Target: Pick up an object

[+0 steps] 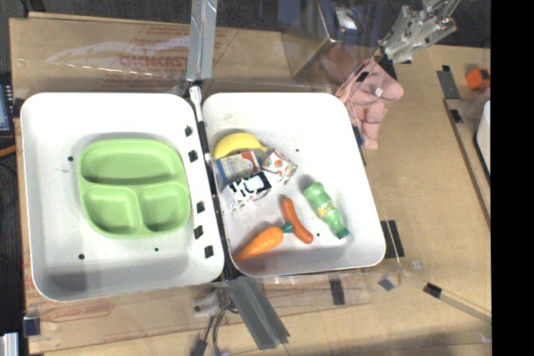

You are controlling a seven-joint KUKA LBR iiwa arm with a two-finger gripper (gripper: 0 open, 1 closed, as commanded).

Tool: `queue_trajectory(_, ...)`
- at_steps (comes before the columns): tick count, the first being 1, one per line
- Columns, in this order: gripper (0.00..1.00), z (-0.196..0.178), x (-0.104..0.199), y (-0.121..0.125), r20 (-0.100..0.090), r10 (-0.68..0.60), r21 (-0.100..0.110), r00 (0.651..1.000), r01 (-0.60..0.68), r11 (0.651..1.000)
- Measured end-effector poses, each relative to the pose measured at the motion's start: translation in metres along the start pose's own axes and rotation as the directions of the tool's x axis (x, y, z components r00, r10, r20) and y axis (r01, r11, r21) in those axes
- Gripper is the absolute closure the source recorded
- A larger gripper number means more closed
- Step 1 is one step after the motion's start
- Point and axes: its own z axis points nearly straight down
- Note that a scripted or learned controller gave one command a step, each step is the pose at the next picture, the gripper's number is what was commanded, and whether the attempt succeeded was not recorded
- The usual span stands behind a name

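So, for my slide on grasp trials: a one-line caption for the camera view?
Gripper dangling a pink cloth at the right bin's far corner, toy food left inside.

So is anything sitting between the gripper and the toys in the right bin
Yes. A pink cloth hangs from the gripper over the right bin's upper right corner. The banana, carrot and green bottle lie uncovered below.

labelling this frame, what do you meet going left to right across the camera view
green divided tray → yellow banana → orange carrot → green bottle → pink cloth hanging from the gripper
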Motion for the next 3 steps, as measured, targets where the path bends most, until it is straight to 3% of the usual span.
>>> queue_trajectory(3, 1.00, -0.025, -0.001, -0.006, 0.011, -0.007, 0.002, 1.000, 0.007, 1.000)
